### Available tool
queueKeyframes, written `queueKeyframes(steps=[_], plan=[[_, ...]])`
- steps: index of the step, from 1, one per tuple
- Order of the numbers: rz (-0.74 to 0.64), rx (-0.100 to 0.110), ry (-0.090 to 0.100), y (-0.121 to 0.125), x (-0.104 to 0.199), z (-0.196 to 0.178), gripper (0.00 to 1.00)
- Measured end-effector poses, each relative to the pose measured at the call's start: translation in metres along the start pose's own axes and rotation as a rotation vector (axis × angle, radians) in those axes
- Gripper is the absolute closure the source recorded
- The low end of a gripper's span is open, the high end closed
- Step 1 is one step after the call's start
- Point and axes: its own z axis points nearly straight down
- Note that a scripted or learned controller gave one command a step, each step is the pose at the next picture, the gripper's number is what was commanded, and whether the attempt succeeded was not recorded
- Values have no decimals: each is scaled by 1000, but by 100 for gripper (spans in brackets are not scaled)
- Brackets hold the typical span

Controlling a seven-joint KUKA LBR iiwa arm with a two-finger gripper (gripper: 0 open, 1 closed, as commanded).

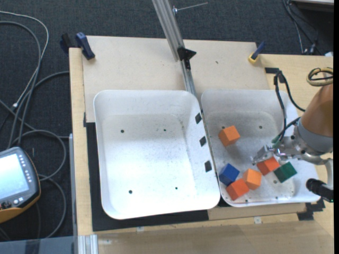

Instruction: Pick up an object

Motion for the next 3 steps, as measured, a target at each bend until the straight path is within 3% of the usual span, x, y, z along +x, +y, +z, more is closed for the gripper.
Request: queueKeyframes(steps=[1, 2, 3], plan=[[-2, -7, -1, -18, 61, 13, 0], [-1, -6, -1, -18, 59, 3, 100], [0, -6, -1, -18, 59, 4, 0]])
